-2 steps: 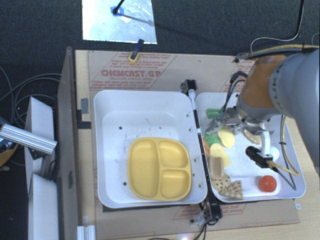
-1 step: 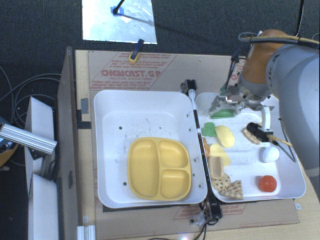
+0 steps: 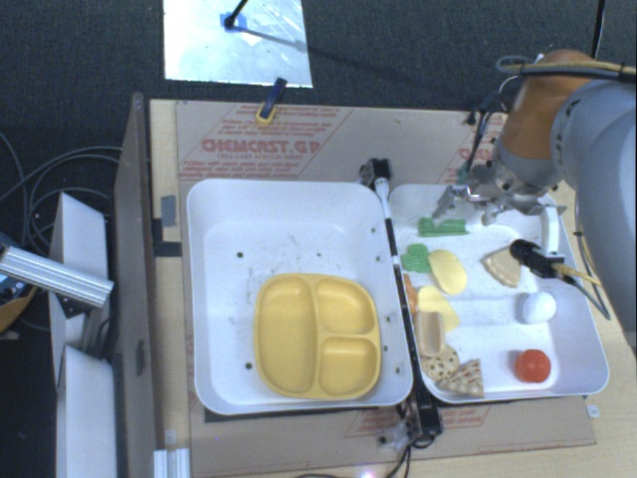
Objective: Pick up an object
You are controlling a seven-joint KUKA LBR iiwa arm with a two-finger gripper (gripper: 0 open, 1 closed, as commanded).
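Left bin (image 3: 229,217): smooth white plastic, rounded corners; yellow three-compartment tray (image 3: 318,335) toward 5 o'clock. Cardboard sheet (image 3: 269,132) under bins, red print partly legible, "CHEMCAST GP". Right bin (image 3: 587,342): green flat block (image 3: 442,227) at 11 o'clock; pale yellow lumps (image 3: 447,271) at 9 o'clock; crackers (image 3: 456,371) at 7 o'clock; white ball (image 3: 537,307) right of centre; red ball (image 3: 532,365) at 5 o'clock. Gripper (image 3: 460,198) just above green block; whether spread or pressed together cannot be told.

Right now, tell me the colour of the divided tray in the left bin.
Pale yellow; the divided tray shows plainly in the camera view.
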